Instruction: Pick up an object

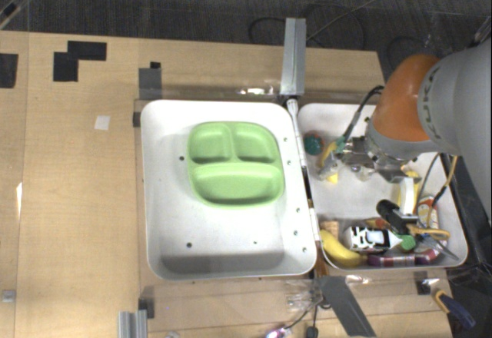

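Objects crowd the right bin's near edge as the gripper hovers above, its finger state impossible to tell.

A pale green tray lies in a white bin on the light wood tabletop. The other white bin holds a yellow banana and a dark green ball; the grey arm wears an orange band.

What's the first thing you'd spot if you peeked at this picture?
A big green tray sits alone in the left bin. Then the grey and orange arm reaching over the right bin, where a banana and small toys crowd the near edge.
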You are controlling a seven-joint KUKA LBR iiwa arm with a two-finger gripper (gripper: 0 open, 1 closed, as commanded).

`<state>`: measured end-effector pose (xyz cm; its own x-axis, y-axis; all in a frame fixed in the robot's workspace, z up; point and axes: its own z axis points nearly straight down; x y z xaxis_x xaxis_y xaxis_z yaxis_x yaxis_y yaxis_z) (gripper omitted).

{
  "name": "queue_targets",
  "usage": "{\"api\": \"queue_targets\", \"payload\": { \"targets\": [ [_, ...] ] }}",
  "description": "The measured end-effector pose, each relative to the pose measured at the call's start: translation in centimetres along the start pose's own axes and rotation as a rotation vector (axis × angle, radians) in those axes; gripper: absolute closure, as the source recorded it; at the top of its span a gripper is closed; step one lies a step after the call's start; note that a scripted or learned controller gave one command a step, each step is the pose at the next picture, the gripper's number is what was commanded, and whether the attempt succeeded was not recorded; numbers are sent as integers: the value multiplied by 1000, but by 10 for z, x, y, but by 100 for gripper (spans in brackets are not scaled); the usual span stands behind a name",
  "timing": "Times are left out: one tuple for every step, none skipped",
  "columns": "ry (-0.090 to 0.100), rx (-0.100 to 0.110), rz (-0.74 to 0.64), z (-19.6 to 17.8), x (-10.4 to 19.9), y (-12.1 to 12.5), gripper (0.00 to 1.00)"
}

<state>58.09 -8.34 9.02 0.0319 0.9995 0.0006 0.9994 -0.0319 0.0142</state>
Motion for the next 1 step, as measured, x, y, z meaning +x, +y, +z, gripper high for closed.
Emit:
{"api": "queue_targets", "payload": {
  "targets": [
    [5, -6, -1, -12, 3, 3, 100]
  ]
}}
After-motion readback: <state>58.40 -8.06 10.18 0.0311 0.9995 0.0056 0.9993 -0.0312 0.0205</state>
